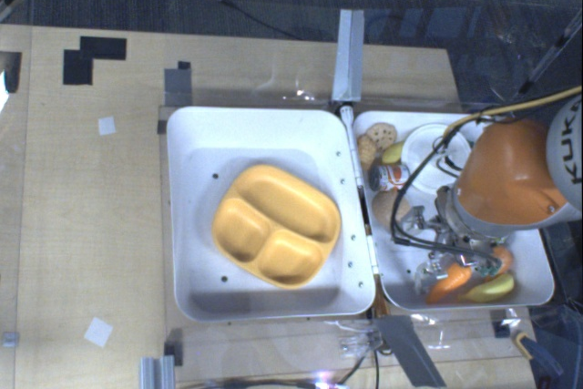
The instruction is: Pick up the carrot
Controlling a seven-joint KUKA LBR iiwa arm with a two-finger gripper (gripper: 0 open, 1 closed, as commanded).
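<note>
The orange carrot lies in the right bin near its front wall, beside a yellow-green banana. My gripper reaches straight down over the carrot, its tips at or just above it. The arm's orange band and cables hide most of the wrist, and the fingers' state is hidden from this angle.
The left bin holds a yellow compartment tray. At the back of the right bin sit a cookie, a small yellow and red item and a white plate. A metal post stands between the bins.
</note>
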